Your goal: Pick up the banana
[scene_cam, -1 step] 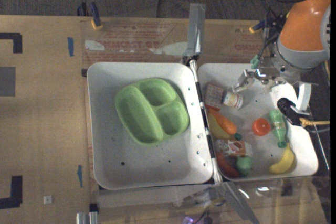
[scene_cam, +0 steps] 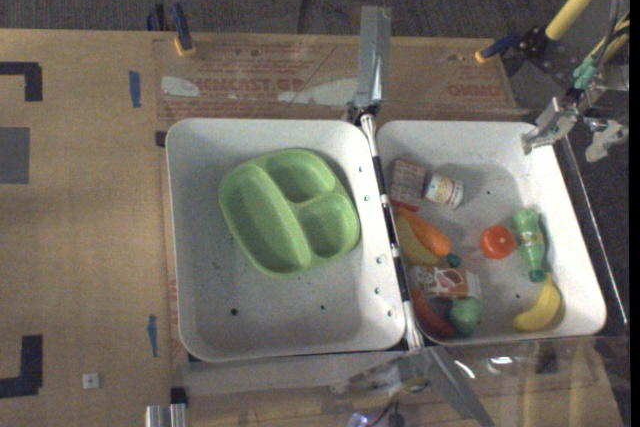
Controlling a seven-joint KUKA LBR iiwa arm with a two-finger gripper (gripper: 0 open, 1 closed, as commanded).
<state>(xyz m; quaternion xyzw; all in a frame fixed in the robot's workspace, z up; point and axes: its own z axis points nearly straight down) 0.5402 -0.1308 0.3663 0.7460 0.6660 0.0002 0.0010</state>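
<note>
From my screen the claw [scene_cam: 570, 120] sits high at the right edge of the view, over the far right corner of the right bin [scene_cam: 500, 143]; I cannot tell how it is set, since it reads as a blur of pale metal parts. The banana [scene_cam: 541, 307] lies well below the claw in the view, in the near right corner of that bin, curved and close against the bin's right wall — nothing grips it. Just above the banana, nearer the claw, lies a green bottle [scene_cam: 529, 241], and beside it to the left an orange round piece [scene_cam: 496, 242]. Further left of the claw, across the bin, I see a small white jar [scene_cam: 444, 189] lying on its side next to a printed packet [scene_cam: 406, 182], then a carrot [scene_cam: 424, 235] below them, and in the near left corner a small carton [scene_cam: 441, 283] with a green round fruit [scene_cam: 464, 315] touching it. Far to the claw's left, the left bin [scene_cam: 200, 305] holds a green divided plate [scene_cam: 290, 210]. Both bins rest side by side on the worktop [scene_cam: 80, 215].
</note>
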